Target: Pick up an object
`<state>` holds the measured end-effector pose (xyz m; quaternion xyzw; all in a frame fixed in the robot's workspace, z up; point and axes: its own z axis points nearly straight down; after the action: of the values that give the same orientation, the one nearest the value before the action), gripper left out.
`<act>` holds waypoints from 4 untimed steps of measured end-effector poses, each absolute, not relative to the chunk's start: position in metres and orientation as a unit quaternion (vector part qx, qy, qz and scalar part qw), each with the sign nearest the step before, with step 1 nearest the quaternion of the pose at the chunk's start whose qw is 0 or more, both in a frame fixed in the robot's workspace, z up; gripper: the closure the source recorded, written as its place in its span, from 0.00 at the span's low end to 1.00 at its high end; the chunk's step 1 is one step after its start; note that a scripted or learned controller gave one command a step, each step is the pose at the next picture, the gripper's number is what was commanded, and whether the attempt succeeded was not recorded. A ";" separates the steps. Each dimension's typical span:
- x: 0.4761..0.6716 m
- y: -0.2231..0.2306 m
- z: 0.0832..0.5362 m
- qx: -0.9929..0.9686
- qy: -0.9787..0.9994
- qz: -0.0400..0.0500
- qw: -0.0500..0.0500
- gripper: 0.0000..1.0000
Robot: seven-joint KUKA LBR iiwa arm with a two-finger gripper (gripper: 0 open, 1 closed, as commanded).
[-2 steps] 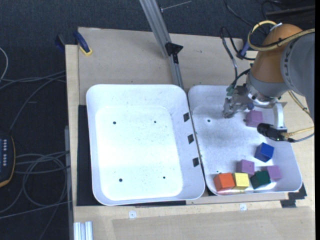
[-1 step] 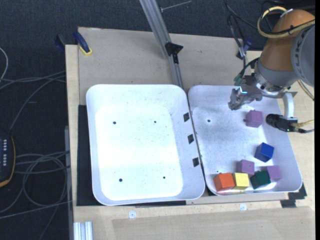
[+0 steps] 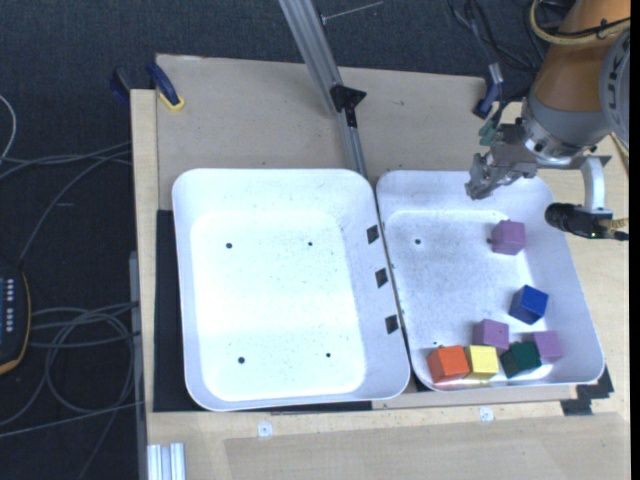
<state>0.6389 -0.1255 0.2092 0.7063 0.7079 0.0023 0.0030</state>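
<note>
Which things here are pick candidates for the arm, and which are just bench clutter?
Job:
tool, over the right bin's far edge
right bin
lone purple block
blue block
near-edge cluster: orange block, yellow block, green block, two more purple blocks

Lying about:
left bin
blue clamp
metal pole
floor cables

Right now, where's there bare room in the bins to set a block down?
The left bin is bare across its floor. In the right bin, the stretch left of the purple block and blue block is free. Its near right corner is crowded: orange block, yellow block, green block.
</note>
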 end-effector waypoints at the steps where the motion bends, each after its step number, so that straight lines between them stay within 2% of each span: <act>1: 0.641 -0.125 0.264 0.706 0.708 0.003 0.004 1.00; 2: 0.635 -0.067 0.254 0.705 0.709 0.000 -0.002 1.00; 3: 0.633 -0.012 0.248 0.705 0.710 0.000 -0.002 1.00; 4: 0.615 0.040 0.236 0.705 0.709 0.000 -0.002 1.00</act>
<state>0.6153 0.0401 0.2365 0.7048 0.7094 -0.0003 -0.0024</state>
